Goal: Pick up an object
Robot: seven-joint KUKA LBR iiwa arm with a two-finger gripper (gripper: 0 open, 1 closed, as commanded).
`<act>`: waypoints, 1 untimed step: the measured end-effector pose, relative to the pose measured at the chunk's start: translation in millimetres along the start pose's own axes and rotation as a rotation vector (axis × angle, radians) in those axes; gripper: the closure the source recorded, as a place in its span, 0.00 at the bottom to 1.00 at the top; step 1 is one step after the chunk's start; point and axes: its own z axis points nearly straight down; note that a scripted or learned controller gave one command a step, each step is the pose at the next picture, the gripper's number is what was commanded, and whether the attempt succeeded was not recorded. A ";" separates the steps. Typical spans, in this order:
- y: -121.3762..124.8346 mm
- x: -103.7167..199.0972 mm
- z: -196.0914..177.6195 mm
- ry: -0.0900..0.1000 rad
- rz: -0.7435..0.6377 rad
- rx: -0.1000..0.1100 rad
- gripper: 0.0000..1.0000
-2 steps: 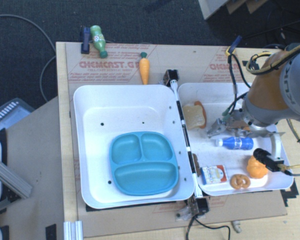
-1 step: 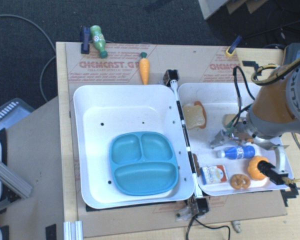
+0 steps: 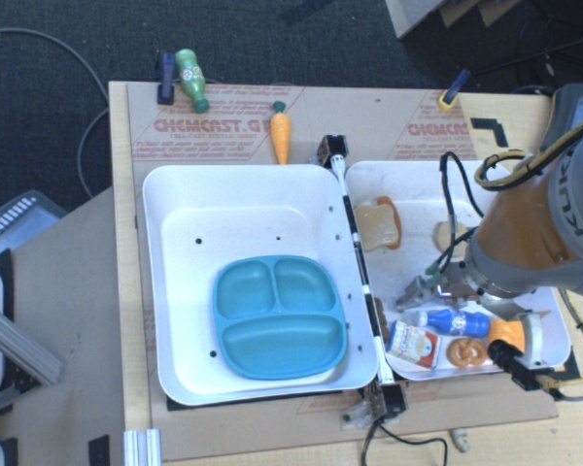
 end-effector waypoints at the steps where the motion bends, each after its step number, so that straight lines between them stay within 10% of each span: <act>1: 63.5 -24.5 -10.8 -0.002 0.000 -0.003 0.00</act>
